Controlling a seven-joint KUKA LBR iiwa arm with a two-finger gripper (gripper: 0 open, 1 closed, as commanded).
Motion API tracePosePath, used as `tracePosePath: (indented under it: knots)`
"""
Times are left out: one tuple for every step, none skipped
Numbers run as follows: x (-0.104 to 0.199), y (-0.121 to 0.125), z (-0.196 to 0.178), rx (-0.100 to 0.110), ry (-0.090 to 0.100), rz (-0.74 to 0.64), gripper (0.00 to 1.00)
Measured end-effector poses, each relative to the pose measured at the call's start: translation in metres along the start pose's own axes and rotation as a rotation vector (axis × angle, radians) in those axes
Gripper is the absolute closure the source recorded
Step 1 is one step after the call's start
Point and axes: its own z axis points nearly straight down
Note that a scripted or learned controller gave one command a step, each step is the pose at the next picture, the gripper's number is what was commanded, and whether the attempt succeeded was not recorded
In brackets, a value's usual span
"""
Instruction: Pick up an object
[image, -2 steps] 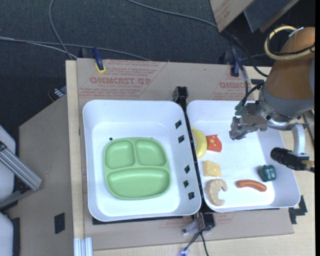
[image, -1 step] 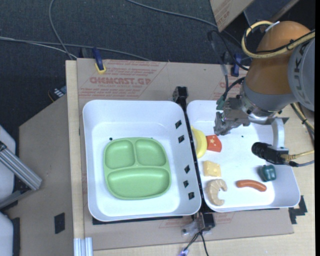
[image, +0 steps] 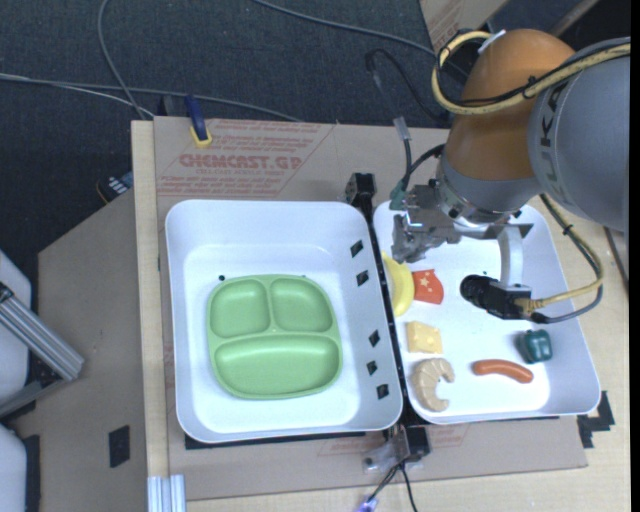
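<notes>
— What's the arm (image: 590, 130) like?
— Thick grey casing, rounded orange band (image: 500, 100) above the wrist, yellow and black cables looping round it — metal gripper (image: 412, 238) beneath.

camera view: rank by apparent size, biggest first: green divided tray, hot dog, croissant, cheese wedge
1. green divided tray, by far the largest.
2. croissant.
3. hot dog and cheese wedge: look about equal in area, the hot dog longer and thinner, so I won't rank them.
</notes>
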Motion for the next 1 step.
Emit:
tracePosePath:
  knots:
    - [0.0467,0.0149,0.0237,0.002,0.0,0.0,1.0]
